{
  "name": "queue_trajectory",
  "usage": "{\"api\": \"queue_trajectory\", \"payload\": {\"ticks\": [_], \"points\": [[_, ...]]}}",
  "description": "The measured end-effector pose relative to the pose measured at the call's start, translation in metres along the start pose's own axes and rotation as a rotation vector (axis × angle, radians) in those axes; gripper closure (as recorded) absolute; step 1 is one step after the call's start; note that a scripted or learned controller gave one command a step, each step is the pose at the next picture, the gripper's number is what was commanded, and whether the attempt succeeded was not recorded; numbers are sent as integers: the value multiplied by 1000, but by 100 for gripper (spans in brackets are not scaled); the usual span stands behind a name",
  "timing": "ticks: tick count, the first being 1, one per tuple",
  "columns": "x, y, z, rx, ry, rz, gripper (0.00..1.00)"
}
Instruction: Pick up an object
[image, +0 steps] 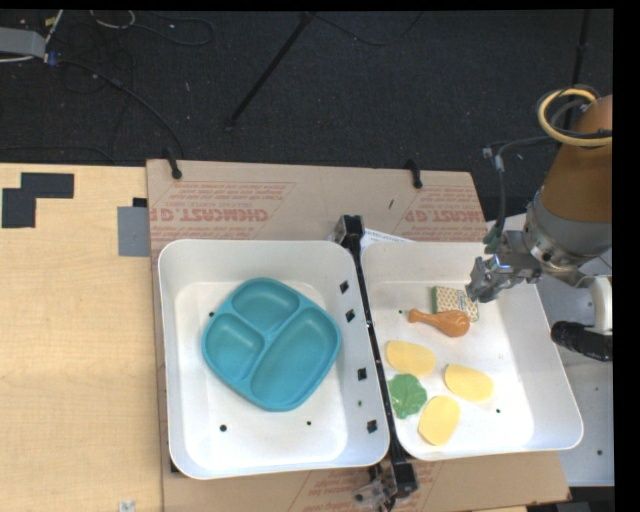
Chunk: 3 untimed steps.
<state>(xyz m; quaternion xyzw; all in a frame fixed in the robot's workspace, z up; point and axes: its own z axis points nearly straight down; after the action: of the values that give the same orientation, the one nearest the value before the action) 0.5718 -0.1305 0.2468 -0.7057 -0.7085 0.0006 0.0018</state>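
Note:
In the right bin (560, 400) lie a brown drumstick-shaped toy (443, 320), a small checkered green and white piece (452, 300), three yellow oval pieces (410, 357) (468, 382) (439, 420) and a green leafy piece (406, 394). My gripper (482, 282) hangs over the bin's upper right part, just right of the checkered piece and above the drumstick's thick end. Nothing shows between its fingers.
The left bin (190, 420) holds a teal divided plate (271, 342). A black divider bar (362, 340) runs between the bins. Cardboard (300, 200) lies behind the bins, wooden bench to the left. The arm's orange and grey body (575, 190) stands at the right.

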Motion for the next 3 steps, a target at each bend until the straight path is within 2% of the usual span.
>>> {"api": "queue_trajectory", "payload": {"ticks": [1,3], "points": [[55,-9,15,2,1,0,100],[164,-44,21,2,0,0,100]]}}
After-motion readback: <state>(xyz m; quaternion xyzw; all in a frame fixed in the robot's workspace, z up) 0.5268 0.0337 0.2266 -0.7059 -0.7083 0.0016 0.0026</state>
